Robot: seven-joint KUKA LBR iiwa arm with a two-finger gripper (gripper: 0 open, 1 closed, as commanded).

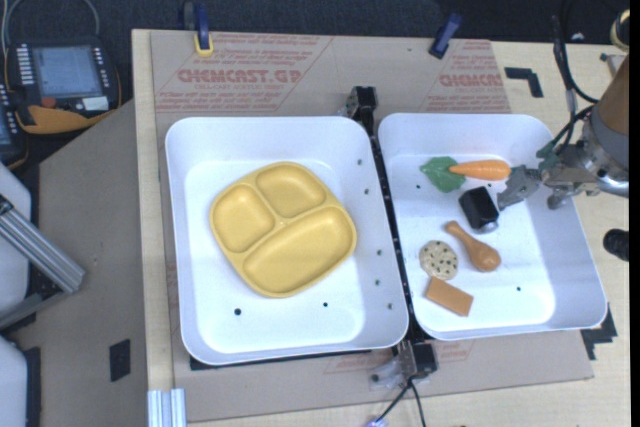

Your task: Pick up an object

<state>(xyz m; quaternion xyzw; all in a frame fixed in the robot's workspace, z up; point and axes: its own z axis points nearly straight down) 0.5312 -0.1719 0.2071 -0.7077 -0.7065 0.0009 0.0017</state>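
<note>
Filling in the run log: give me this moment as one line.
arm: over right bin | pincer: beside black block, holding nothing | carrot, drumstick, cookie in bin | yellow plate in left bin

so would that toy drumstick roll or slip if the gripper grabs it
The drumstick looks like smooth, rigid plastic, so it may slip. Its rounded shape could roll or pivot when pushed. It seems light, lying flat in the right bin.

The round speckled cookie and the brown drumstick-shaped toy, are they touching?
Apart. In the camera view, white bin floor shows between the round speckled cookie and the brown drumstick-shaped toy.
</note>
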